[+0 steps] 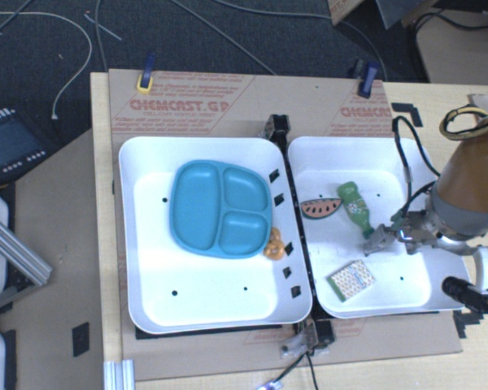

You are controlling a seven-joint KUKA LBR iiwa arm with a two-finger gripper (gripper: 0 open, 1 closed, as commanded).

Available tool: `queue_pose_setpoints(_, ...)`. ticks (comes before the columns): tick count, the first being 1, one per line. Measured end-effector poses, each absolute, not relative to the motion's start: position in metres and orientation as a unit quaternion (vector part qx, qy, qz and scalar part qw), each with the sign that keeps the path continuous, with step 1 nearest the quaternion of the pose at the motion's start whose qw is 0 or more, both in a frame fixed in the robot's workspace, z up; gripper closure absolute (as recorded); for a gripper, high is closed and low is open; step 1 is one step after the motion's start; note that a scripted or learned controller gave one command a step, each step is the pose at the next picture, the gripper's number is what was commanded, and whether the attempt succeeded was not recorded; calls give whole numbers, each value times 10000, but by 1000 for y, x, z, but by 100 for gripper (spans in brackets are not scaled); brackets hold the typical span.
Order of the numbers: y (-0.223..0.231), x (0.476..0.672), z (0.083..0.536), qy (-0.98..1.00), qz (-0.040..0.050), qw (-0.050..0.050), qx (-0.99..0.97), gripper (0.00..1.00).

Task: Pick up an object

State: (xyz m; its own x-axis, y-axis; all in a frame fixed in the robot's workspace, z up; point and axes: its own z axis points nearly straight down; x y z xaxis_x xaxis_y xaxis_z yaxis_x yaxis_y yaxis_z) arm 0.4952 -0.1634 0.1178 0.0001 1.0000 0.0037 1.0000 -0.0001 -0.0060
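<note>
The right bin (333, 165) holds three things. A green bottle (354, 205) lies near its middle, a watermelon-slice toy (320, 208) rests by the left wall, and a small patterned packet (351, 279) sits near the front. My gripper (381, 240) reaches in from the right, low over the bin floor, just past the bottle's lower end and up-right of the packet. I see nothing held in it.
The left bin (211, 287) carries a blue divided plate (221, 208) with a small orange toy (273, 247) at its lower right corner. Black clips line the divider between the bins. Cables loop over the arm's wrist at the right.
</note>
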Motion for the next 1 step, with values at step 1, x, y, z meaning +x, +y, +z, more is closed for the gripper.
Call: queue_pose_setpoints(1, -163, 495, 83, -7070, 5, 27, -7072, 0)
